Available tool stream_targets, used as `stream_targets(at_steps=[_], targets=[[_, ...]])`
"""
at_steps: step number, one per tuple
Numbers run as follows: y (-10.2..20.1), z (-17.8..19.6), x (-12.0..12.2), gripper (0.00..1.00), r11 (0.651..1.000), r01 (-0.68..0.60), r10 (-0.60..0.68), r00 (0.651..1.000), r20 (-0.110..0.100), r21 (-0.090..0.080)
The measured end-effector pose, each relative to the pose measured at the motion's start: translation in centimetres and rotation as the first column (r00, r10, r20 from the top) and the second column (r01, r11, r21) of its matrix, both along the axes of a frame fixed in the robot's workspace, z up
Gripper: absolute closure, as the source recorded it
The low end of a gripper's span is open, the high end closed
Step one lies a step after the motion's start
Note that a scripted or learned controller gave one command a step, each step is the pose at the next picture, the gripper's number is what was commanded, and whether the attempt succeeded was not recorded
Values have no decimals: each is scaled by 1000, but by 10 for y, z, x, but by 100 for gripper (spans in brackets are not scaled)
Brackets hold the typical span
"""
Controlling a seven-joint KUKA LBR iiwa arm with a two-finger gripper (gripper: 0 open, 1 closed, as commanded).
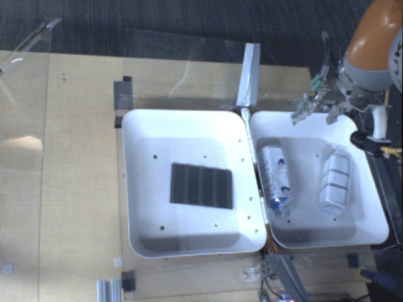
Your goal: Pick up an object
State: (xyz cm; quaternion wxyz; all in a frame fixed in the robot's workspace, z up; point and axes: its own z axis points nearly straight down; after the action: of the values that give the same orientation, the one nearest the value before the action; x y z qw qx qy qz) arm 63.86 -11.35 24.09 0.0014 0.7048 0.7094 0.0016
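Bottles, right bin, dark tray, left bin

A robotics lab: a wooden bench carries two white bins behind clear guard panels, cabling along its right edge.

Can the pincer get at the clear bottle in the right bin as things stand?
Probably yes. The pincer hangs over the right bin's far rim, and the clear bottle lies flat with nothing on it. The other bottle lies apart, by the near-left wall.
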Motion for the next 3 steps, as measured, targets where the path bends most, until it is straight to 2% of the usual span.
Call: stream_targets(at_steps=[1, 2, 3], targets=[[-28, -46, 27, 0, 999, -50, 50, 999, 1, -2], [-26, -33, 29, 100, 998, -55, 55, 998, 8, -4], [-26, -33, 29, 0, 998, -55, 55, 998, 8, -4]])
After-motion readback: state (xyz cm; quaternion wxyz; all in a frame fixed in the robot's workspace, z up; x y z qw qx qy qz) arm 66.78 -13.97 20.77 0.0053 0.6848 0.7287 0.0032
